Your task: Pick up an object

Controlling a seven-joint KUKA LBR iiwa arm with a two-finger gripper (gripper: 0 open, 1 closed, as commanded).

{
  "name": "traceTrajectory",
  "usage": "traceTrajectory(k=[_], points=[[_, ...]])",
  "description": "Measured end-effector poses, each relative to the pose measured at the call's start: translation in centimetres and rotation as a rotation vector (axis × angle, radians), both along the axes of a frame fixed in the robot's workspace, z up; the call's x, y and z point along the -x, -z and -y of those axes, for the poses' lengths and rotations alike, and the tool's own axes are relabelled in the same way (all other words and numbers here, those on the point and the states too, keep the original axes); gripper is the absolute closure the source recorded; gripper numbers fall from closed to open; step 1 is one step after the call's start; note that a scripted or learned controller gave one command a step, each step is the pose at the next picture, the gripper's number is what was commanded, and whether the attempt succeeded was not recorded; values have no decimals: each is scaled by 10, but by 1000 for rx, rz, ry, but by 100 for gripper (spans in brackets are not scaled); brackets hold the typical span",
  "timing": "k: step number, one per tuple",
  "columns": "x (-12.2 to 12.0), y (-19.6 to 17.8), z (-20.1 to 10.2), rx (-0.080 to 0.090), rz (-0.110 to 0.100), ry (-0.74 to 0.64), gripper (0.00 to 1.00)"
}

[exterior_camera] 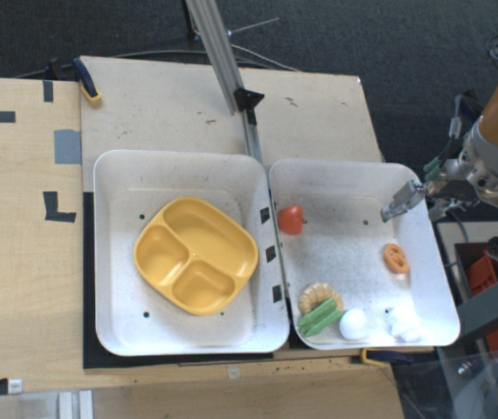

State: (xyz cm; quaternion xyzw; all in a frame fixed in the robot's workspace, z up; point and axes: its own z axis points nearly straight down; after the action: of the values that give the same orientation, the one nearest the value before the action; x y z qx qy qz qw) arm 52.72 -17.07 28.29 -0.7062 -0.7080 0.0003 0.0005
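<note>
The right bin (336, 182) holds several small items. A red round piece (290, 219) lies near its left wall. An orange ring-shaped piece (395, 257) sits by the right wall. Along the front lie a beige ridged piece (320, 297), a green piece (318, 319), a white ball (353, 324) and a white lump (404, 321). My gripper (410, 197) hovers over the bin's upper right rim, above and apart from the orange piece, and I see nothing held in it.
The left bin (118, 182) holds a yellow compartment plate (196, 254). A grey metal post (218, 46) slants down to the gap between the bins. The bin's middle floor (344, 243) is bare.
</note>
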Motion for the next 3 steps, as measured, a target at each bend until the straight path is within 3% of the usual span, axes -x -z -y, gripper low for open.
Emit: traceTrajectory(k=[1,3], points=[[0,0,0,0,0,0,0],[-11,96,-6,0,-5,1,0]])
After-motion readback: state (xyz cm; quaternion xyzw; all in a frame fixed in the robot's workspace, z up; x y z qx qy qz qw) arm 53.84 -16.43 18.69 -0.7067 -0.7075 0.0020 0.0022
